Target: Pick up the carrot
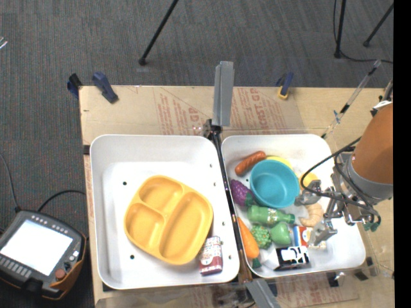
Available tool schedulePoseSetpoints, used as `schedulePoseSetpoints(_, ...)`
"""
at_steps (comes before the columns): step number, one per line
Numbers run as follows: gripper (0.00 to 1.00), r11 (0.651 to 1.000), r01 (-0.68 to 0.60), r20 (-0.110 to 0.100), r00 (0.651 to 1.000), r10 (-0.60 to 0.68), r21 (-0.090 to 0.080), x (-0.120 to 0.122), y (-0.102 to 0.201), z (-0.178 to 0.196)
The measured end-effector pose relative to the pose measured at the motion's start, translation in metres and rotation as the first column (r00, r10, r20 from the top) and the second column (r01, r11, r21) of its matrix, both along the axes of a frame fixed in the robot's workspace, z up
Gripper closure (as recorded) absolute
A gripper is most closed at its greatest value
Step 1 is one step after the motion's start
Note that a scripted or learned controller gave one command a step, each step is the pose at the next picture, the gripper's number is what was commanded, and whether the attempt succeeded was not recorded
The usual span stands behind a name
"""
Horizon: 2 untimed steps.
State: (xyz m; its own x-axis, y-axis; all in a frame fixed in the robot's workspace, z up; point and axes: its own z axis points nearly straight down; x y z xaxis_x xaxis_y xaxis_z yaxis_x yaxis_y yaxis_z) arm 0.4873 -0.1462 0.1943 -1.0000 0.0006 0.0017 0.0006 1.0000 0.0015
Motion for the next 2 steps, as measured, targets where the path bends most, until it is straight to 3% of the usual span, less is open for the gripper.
schedulePoseSetpoints(1, 0.00, 1.000, 0.015, -0.008, 1.000, -0.015, 0.002, 0.043, -0.007, -0.089)
schedulePoseSetpoints(2, 0.00, 0.996, -0.092, 0.006, 0.996, 0.092, -0.002, 0.102, -0.058, -0.071)
